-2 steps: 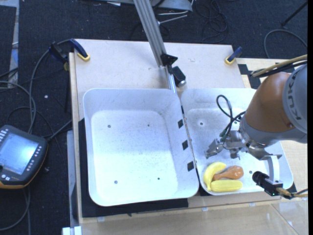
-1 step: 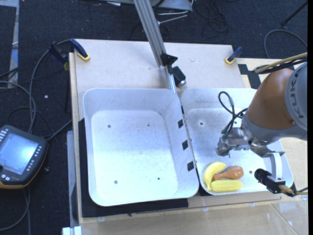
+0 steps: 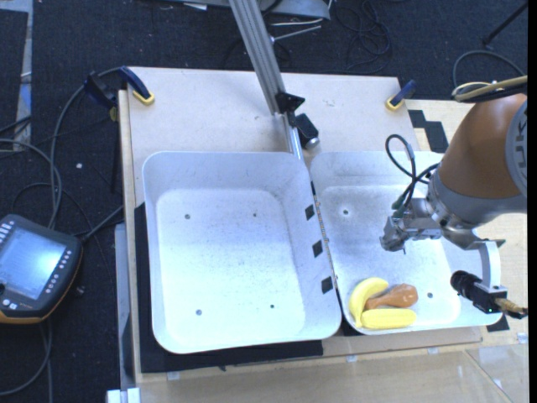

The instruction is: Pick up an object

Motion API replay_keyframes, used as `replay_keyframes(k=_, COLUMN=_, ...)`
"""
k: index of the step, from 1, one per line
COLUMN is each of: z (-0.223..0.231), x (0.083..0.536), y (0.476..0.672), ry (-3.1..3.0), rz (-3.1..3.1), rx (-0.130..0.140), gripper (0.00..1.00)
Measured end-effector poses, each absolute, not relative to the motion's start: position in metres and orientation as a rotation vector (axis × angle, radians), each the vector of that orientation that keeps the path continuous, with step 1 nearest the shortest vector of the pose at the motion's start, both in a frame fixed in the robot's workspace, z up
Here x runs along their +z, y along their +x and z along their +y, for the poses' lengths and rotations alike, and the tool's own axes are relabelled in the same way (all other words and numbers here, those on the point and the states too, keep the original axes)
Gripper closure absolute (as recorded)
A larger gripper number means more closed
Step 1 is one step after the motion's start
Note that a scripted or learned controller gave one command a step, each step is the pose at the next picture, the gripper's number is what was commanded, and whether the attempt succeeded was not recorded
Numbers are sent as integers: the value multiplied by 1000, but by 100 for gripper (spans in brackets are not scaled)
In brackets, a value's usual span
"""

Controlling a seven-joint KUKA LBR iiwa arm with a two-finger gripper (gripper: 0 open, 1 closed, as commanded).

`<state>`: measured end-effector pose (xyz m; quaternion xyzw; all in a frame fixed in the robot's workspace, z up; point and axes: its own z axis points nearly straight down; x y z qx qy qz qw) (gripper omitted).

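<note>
- My arm (image 3: 491, 154) is bulky and rounded, with a broad orange band above a grey wrist section.
- A black cable (image 3: 403, 162) loops out from my wrist.
- My gripper (image 3: 394, 240) is small, dull grey metal.
- A white bracket with a black block (image 3: 478, 290) sits beside my wrist.

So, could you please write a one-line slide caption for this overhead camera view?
Robot arm's gripper poised over the right bin, above a banana and other toy food at its near edge.
</note>
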<state>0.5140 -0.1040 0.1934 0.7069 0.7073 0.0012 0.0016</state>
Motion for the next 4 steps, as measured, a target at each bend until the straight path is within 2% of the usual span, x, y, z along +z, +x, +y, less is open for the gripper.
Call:
replay_keyframes(k=1, z=-104, x=228, y=515, ry=2219, rz=2220, rx=3, gripper=100)
replay_keyframes(k=3, z=-11, x=213, y=553, ry=2218, rz=2227, rx=0, gripper=100)
replay_keyframes(k=4, z=38, x=228, y=577, ry=2217, rz=2227, rx=2, gripper=100)
